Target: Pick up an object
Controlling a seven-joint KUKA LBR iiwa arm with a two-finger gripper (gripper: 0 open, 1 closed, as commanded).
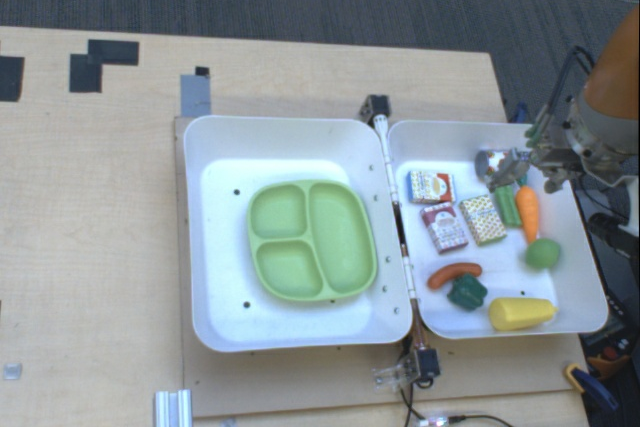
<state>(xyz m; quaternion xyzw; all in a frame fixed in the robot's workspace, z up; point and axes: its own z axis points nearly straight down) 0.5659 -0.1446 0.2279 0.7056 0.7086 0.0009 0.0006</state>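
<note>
The gripper [522, 167] is hanging over the far right part of the right bin [590, 315]. It is too blurry and small to tell how it is set, so I cannot tell if it is pinching anything. The grey arm [610, 110] is reaching in from the right, with its orange band up near the edge.

Toy foods are lying in the right bin. A small white carton [430, 185] is sitting near the far left of the bin. Just nearer than it, a red and white packet [445, 228] is lying beside a pale box with dots [483, 220]. A green stick-shaped toy [508, 205] and an orange carrot [528, 210] are lying side by side, just under the gripper. A green round toy [542, 254] is resting near the carrot's tip. A red sausage [455, 274] is lying by a dark green pepper-like toy [467, 292]. A yellow chunk [521, 313] is lying at the near side.

The left bin [215, 245] is holding a light green tray [312, 241] with three parts. Both bins are sitting on the wooden tabletop [90, 245].
</note>
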